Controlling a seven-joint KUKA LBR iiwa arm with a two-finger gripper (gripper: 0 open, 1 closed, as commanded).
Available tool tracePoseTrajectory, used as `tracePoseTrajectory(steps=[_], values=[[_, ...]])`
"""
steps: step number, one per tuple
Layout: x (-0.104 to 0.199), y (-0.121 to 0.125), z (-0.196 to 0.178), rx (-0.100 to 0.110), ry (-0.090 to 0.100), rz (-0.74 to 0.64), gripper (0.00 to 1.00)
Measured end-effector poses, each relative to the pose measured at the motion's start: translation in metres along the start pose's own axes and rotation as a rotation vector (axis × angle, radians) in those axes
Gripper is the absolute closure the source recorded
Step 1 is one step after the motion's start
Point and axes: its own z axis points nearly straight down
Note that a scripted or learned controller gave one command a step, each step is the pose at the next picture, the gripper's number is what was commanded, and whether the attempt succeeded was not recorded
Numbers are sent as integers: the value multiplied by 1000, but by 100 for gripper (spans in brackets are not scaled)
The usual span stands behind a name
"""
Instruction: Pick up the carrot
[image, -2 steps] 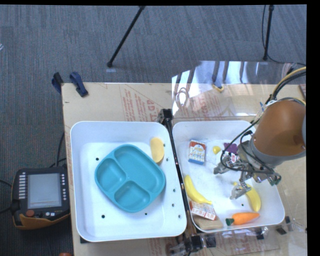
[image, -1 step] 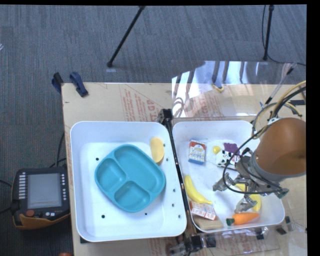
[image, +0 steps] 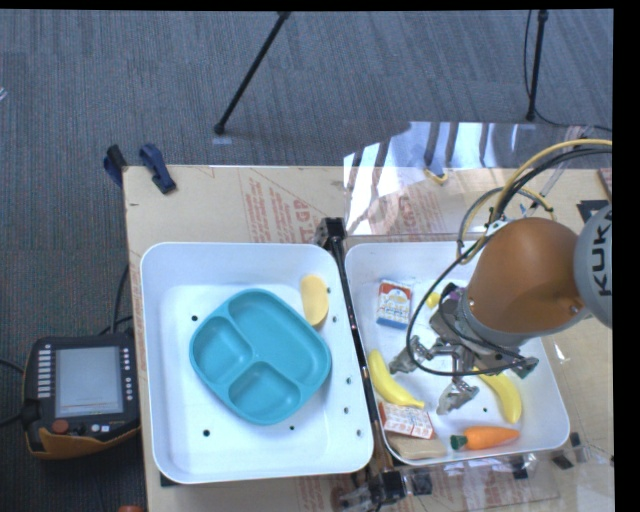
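- In the right bin (image: 560, 405), your carrot (image: 486, 437) lies along the near wall.
- Gripper (image: 437, 374) hangs above it, fingers spread, holding nothing.

Def a robotics lab / test cell, not a home or kitchen. Grey office carpet (image: 120, 80) all round, w/ tripod legs (image: 250, 70) standing on it up and left of the claw (image: 437, 375). Bench is topped w/ printed cardboard (image: 260, 200), blue clamps (image: 155, 168) on its far-left corner. Teach pendant (image: 82, 395) w/ a screen sits on the floor way left of the claw. Two white bins (image: 160, 300) of plastic toy food, loose cables (image: 520, 185) running just above it.
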Motion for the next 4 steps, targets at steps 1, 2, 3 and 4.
tracePoseTrajectory(steps=[1, 2, 3, 4], values=[[48, 4, -2, 8, -5, 281, 0], [86, -69, -84, 12, -3, 320, 0], [97, -55, -3, 10, -11, 252, 0], [34, 10, -15, 0, -1, 249, 0]])
